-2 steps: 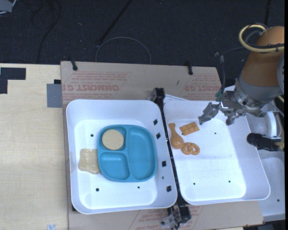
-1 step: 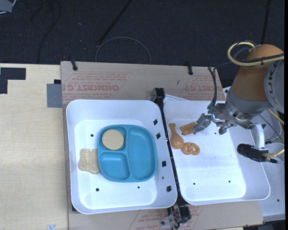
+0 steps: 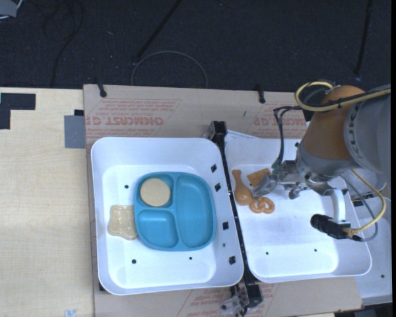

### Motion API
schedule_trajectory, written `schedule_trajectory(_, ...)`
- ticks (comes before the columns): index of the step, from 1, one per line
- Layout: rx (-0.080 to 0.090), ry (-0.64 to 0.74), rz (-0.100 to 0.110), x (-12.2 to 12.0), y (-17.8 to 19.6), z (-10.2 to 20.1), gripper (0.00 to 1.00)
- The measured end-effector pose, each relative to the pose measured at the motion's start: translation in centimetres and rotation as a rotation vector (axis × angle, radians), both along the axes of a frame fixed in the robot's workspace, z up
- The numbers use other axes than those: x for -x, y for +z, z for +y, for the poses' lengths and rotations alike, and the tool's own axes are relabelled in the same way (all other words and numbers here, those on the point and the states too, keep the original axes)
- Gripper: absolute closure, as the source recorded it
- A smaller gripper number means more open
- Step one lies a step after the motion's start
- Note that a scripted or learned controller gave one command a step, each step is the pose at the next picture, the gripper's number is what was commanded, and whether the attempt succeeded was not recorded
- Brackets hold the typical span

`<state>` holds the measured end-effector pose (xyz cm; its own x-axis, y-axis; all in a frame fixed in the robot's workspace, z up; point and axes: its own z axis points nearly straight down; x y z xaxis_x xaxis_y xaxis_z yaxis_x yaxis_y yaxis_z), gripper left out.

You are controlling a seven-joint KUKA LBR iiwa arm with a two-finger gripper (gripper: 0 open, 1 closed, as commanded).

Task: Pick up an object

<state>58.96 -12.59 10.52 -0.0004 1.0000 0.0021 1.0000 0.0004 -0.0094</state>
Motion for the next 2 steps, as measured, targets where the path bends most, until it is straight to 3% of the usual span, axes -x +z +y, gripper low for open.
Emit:
schedule_trajectory(1,0.001,-0.004,-0.003,-0.1,1.4,-0.2,1.00)
schedule_trajectory(2,0.002,0.000,-0.010,-0.2,5.6,0.1,1.00)
